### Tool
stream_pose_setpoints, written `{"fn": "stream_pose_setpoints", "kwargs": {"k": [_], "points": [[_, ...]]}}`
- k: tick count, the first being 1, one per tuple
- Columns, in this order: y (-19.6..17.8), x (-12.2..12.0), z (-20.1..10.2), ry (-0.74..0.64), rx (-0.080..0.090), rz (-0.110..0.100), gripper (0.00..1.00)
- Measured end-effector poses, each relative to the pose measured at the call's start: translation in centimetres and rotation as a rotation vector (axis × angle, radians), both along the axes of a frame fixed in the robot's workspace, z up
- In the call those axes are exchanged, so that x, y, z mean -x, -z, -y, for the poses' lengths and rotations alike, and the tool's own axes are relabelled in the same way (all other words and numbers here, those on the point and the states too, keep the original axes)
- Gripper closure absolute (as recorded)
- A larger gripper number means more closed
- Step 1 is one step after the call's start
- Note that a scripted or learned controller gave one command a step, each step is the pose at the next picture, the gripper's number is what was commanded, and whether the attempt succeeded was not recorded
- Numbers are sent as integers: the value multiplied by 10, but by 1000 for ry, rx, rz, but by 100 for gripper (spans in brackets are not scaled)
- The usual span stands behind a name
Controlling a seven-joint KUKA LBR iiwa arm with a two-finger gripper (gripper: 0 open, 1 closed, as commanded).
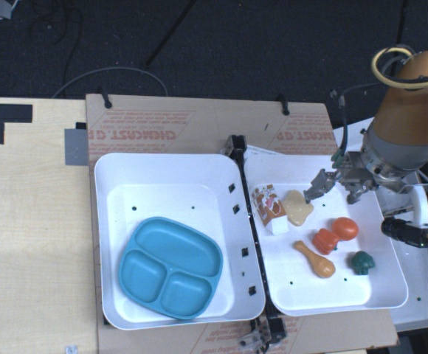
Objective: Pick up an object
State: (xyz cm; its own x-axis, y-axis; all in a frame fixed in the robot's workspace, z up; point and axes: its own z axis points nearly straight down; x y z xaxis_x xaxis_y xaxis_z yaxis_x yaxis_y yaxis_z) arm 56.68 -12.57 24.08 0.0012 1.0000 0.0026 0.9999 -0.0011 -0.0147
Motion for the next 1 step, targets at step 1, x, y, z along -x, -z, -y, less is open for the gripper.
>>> {"fn": "stream_pose_setpoints", "kwargs": {"k": [1], "points": [[-6, -2, 0, -2, 2, 11, 0]]}}
